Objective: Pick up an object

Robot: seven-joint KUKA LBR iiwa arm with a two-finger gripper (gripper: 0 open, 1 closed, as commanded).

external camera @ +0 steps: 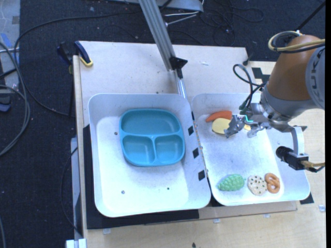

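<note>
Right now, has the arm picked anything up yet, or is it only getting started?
Nothing looks lifted yet. The tool is low in the right bin, right beside the yellow piece and the orange carrot-like piece; whether it grips either I cannot tell. The green lump, cookie and pretzel lie at the bin's near edge. The blue tray sits in the left bin. Grasping and lifting are left.
</note>
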